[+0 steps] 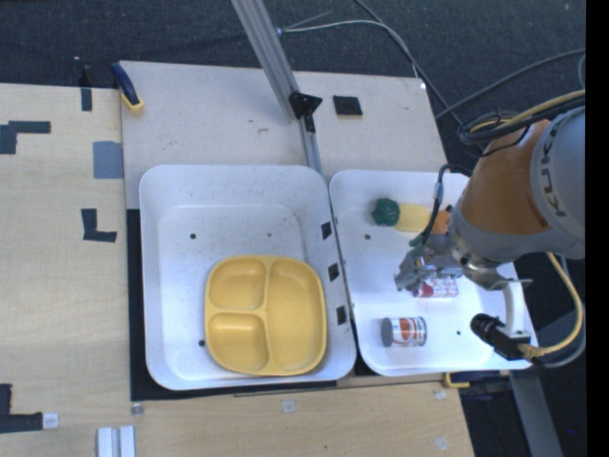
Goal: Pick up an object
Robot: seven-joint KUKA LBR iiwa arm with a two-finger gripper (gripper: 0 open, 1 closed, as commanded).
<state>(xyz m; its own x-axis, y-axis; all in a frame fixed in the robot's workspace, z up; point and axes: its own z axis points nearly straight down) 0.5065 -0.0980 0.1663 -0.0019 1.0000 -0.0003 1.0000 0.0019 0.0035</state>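
Observation:
In the right bin (366, 255) lie a dark green ball (385, 211), a pale yellow object (415, 218) beside it with an orange piece at its right, a small can (404, 331) on its side with a red and white label, and a red and white item (439, 288) partly under the gripper. My gripper (415, 272) hangs low over the middle of the right bin, just above that red and white item. The arm covers the bin's right side.
The left bin (190, 198) holds a yellow divided plate (265, 314) at its front. A grey metal bar (271, 50) slants down from the top to the gap between the bins. Cables run across the dark floor at the back.

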